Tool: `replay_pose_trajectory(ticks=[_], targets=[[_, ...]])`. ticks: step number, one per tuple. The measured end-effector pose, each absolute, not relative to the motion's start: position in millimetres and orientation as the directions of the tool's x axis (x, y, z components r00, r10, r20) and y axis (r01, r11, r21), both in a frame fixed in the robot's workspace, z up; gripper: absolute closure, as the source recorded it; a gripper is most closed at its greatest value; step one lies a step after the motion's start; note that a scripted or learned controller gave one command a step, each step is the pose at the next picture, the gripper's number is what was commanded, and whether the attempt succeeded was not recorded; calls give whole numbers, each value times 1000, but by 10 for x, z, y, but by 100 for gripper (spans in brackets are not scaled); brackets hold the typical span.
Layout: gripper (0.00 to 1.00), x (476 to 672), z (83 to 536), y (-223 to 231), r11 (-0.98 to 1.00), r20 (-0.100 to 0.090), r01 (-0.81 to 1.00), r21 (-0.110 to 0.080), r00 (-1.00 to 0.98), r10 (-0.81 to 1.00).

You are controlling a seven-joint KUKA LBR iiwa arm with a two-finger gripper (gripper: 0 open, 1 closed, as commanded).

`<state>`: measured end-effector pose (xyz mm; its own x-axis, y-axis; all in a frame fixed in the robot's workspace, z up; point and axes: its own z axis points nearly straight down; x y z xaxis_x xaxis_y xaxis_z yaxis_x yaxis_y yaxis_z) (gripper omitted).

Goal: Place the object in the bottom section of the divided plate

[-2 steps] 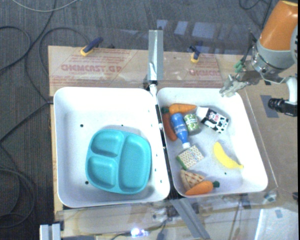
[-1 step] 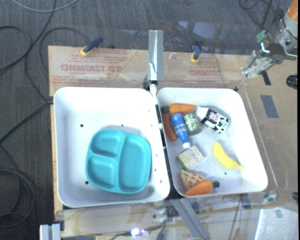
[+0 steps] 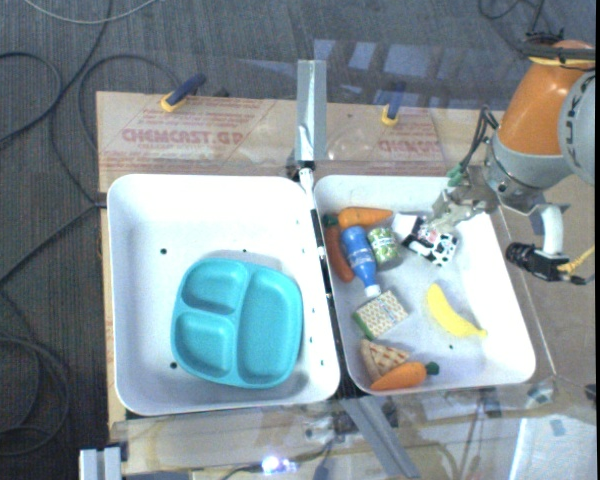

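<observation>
A turquoise divided plate (image 3: 240, 323) lies in the left bin (image 3: 140, 218), with two small sections on its left side and one large section on its right. My gripper (image 3: 450, 211) hangs over the back right part of the right bin (image 3: 510, 308). It is just above and to the right of a black-and-white cow toy (image 3: 432, 244). I see nothing held in it. The arm's orange band (image 3: 540, 103) is at the upper right.
The right bin holds a carrot (image 3: 365, 217) at the back, a blue bottle (image 3: 360, 256), a green can (image 3: 383, 245), a red-orange vegetable (image 3: 337, 253) by the left wall, a banana (image 3: 450, 312), a checkered cracker (image 3: 381, 314), a waffle wedge (image 3: 380, 354) and a second carrot (image 3: 400, 374).
</observation>
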<state>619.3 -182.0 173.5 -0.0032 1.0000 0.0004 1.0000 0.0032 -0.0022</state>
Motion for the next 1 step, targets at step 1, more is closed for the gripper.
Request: replay_pose_trajectory(ticks=[1], targets=[[100,6196,1824,-1814,4,1,1000,-3,-4,1000]])
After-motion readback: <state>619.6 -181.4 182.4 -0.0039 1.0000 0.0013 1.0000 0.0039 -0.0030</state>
